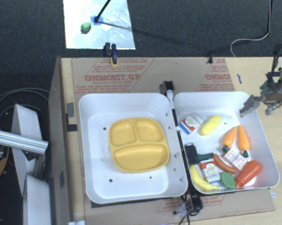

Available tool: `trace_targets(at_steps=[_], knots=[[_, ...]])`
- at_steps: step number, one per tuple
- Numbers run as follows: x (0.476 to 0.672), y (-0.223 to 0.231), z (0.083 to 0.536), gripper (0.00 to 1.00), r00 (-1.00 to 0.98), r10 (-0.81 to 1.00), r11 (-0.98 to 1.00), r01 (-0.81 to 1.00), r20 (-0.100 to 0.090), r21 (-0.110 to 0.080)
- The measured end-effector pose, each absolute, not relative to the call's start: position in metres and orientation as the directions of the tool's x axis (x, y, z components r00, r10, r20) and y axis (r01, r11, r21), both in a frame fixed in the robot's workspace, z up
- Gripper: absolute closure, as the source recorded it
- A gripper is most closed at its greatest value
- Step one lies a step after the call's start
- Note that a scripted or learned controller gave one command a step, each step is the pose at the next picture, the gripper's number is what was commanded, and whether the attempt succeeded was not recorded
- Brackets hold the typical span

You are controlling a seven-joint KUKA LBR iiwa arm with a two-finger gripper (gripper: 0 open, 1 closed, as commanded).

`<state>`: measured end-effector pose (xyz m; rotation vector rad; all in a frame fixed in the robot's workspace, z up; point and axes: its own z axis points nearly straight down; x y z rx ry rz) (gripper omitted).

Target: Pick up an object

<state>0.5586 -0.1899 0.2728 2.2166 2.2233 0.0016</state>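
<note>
**The arm waits at the edge of the toy bin**

The gripper (258,107) sits at the far right side, over the top right rim of the right bin (263,141). Its two fingers (247,107) are spread apart, and nothing is between them. So it has not picked anything up.

All the toys are below and to the left of the fingers, down inside that bin. The nearest ones are the two carrots (237,137), lying side by side, just below the fingers. A bit further left is the yellow corn (210,125), with a small red and white box (191,122) beside it. Far below the fingers, at the bottom of the bin, things are packed tight: a sausage (224,163), a red pepper (248,172), a banana (200,179), a green piece (227,179) and some little packets all touch each other.

The left bin (93,135) is well away from the fingers. It has a yellow tray (138,144) with three parts in it.

I think the corn is the best pick. It lies alone with bare white floor around it, so the fingers can go down on both sides. The fingers should turn to cross its short side, not its long side. The carrots are close, but they touch, so a finger could push one and miss. The pile at the bottom looks hardest, since there is no room between the toys. The arm should go straight down and stay off the bin wall.
</note>
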Motion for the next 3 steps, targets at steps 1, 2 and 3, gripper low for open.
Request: trace_targets(at_steps=[1, 2, 3], knots=[[0.529, -0.193, 0.131, 0.00, -0.001, 1.000, 0.001, 1.000, 0.001, -0.002], [0.581, -0.192, 0.085, 0.00, -0.006, 1.000, 0.006, 1.000, 0.004, 0.003], [0.539, -0.161, 0.084, 0.00, -0.003, 1.000, 0.003, 1.000, 0.000, 0.000]])
